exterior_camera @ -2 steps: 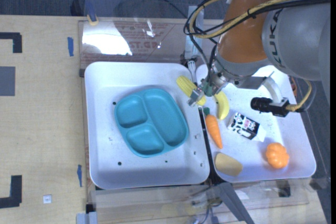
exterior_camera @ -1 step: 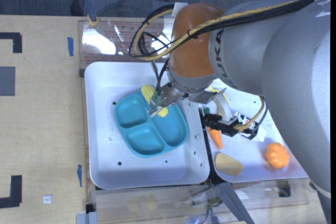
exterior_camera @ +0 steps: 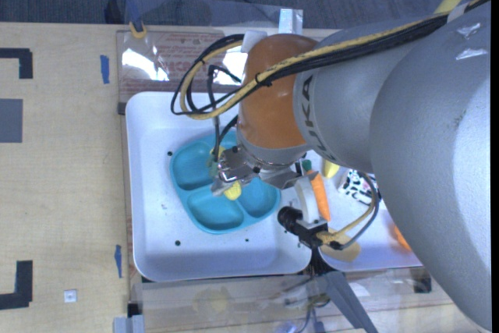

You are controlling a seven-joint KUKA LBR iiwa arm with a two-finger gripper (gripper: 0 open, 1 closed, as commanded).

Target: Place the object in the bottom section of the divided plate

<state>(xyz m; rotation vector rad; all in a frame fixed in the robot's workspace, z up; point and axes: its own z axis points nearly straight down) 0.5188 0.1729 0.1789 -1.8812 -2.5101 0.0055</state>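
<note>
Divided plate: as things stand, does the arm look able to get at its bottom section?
Probably yes. The gripper hangs over the middle of the blue divided plate, a small yellow object at its tip, and the bottom section lies open just below.

No lettering, brand, number or sign can be read anywhere; the strip of card (exterior_camera: pixel 195 39) along the far edge of the left bin (exterior_camera: pixel 148 168) bears faint reddish print, too blurred to make out; a white thing with black marks (exterior_camera: pixel 357 185) beside the arm (exterior_camera: pixel 405 113) shows a pattern or print that cannot be read either; the blue tape pieces (exterior_camera: pixel 104 68) on the table (exterior_camera: pixel 54 191) carry no writing that can be told.
</note>
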